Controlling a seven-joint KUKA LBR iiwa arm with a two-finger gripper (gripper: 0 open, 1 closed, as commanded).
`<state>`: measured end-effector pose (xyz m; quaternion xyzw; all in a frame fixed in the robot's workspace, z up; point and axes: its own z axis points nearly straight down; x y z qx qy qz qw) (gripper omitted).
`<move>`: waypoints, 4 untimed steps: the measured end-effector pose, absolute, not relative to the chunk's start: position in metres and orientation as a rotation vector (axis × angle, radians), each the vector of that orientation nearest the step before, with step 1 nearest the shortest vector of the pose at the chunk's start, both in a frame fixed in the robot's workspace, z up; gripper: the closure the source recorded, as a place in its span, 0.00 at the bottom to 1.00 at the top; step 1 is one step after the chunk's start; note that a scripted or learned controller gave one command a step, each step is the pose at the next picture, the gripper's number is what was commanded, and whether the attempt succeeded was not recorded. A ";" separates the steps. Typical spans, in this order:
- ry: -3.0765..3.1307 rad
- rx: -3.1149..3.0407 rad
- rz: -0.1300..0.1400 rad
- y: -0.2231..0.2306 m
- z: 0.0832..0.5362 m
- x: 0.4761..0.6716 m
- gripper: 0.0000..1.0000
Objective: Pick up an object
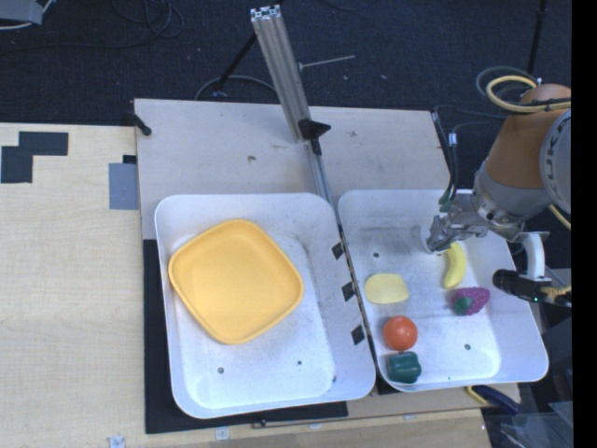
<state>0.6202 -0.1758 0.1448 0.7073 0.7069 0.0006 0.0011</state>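
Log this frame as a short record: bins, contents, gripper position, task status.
left bin: holds a yellow plate
right bin: holds a banana, pale yellow piece, tomato, green pepper, purple grapes
gripper: low over the right bin's far end, just above the banana's upper tip
grasp: cannot tell; no item is visibly lifted
task status: all five items lie on the bin floor

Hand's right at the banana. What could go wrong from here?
1. The hand sits at the top tip of the banana, so a grip there may slip off.
2. The purple grapes lie just below the banana and could get knocked.
3. The bin wall is close, limiting room.
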 end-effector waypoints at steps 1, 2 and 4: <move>2.219 2.220 0.003 -0.170 0.202 0.615 1.00; 2.220 2.222 0.001 -0.171 0.224 0.615 1.00; 2.224 2.220 0.000 -0.068 0.211 0.573 1.00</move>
